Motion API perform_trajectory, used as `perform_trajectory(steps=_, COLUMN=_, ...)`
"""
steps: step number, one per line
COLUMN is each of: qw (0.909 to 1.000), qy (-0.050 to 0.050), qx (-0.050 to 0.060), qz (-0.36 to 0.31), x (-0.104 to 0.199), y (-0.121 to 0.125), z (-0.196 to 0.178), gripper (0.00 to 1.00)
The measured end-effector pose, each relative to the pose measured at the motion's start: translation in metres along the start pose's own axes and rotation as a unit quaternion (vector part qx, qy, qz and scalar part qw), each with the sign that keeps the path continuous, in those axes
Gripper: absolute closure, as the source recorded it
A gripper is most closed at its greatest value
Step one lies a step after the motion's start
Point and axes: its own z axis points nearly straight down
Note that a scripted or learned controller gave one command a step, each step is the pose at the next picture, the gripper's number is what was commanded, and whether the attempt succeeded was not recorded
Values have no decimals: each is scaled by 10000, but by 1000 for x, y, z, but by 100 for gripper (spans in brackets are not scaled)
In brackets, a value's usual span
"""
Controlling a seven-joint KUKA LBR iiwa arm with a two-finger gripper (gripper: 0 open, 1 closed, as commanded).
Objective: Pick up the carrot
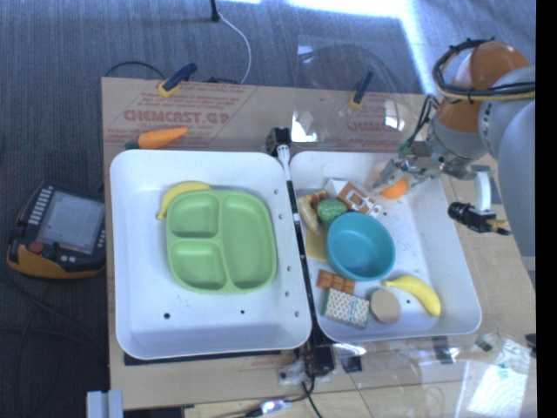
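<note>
The carrot (394, 189) sits right at the tips of the hand (406, 171), apparently lifted a little over the back corner of the right bin (452, 268), and the hand looks pinched on it, though the grip is small and hard to confirm. Just below the hand lie a blue bowl (361, 245), toy foods and a banana (415, 292); well away to its left is a green tray (220, 240). The pick seems nearly done, with a clear lift left.

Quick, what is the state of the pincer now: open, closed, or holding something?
Pincer: closed on the carrot, whose orange piece shows between the fingers at the far end of the right bin.
</note>
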Motion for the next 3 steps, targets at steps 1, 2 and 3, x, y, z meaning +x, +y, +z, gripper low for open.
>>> perform_trajectory(steps=1, qw=9997, qy=-42, qx=3, qz=231, x=72, y=5, z=-65, gripper=100)
perform_trajectory(steps=2, qw=9919, qy=-35, qx=42, qz=1269, x=131, y=4, z=-80, gripper=100)
perform_trajectory(steps=3, qw=9789, qy=-37, qx=67, qz=2040, x=211, y=-33, z=-78, gripper=100)
